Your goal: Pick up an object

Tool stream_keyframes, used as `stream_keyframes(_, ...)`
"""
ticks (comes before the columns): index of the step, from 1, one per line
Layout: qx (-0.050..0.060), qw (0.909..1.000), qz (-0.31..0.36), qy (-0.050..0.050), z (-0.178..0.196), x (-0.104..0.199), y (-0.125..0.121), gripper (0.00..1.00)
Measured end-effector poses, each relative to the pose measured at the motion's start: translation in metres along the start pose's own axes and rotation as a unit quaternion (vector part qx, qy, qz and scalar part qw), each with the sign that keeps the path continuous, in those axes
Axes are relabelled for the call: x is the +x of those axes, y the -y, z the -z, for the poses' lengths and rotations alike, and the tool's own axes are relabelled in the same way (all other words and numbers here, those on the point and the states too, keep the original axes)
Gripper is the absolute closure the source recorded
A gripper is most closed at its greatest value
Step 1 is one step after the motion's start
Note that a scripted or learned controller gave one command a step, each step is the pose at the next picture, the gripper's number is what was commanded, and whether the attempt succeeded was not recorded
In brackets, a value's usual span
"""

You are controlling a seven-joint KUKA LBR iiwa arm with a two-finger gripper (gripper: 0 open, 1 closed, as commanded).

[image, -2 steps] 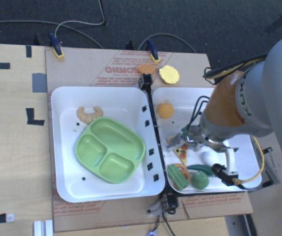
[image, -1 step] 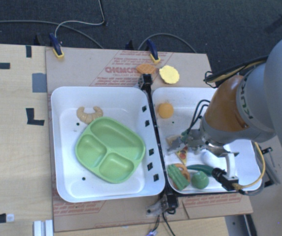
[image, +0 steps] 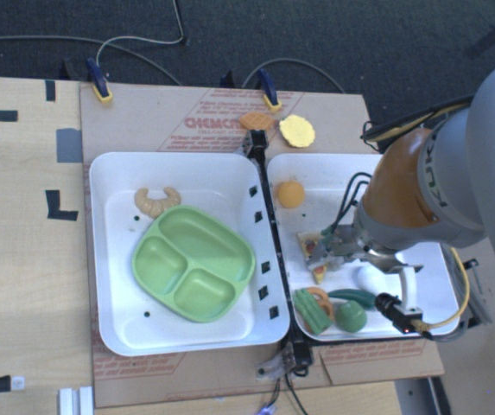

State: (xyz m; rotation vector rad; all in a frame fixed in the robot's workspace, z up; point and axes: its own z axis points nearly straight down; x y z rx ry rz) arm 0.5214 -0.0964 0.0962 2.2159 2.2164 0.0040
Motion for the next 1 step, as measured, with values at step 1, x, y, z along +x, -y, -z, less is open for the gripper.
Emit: stream_keyframes(1, 0.004, 1.0000, 0.001, -0.002, 0.0881, 0.0626, -0.0364, 1.00)
